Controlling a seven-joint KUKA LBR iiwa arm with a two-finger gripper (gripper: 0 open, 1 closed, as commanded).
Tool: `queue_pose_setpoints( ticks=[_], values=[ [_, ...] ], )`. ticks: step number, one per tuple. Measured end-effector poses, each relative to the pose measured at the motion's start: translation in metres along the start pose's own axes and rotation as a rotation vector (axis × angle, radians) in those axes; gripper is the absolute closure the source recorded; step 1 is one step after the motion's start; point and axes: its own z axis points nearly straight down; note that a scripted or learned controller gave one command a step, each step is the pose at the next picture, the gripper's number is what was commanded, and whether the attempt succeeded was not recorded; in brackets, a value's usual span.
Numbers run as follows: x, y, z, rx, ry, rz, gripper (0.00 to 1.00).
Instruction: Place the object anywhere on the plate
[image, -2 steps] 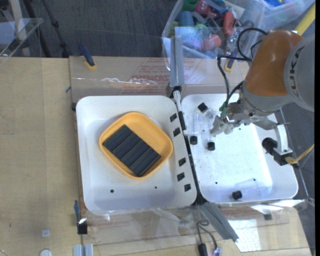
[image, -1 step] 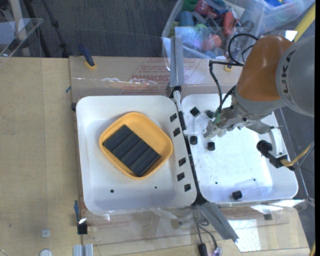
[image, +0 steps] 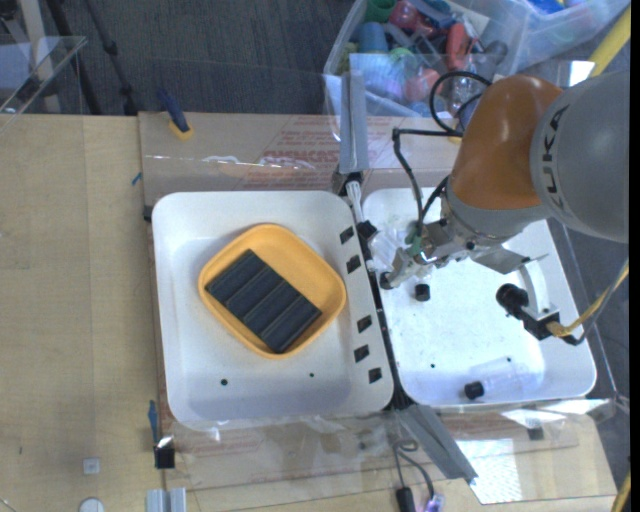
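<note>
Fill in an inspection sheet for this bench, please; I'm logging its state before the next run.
Surface: two white bins side by side, left bin, right bin.
Job's things: yellow plate in the left bin, dark ribbed slab lying on it.
Clutter: small dark bits in the right bin.
Grippers: gripper low over the right bin's upper left.
Cables: black cable looping along the wrist.
Surroundings: clear box of toys behind the bins.

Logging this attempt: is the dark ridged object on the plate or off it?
On it. The dark ridged object lies flat inside the yellow plate in the left bin, its rim showing all around.
</note>
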Motion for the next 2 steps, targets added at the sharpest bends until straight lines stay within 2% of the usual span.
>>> queue_pose_setpoints(
  ticks=[1, 2],
  values=[
    [0.0303, -0.0051, 0.0002, 0.000, 0.000, -0.108, 1.00],
    [0.0298, -0.0052, 0.0001, 0.000, 0.000, -0.107, 0.00]
  ],
)
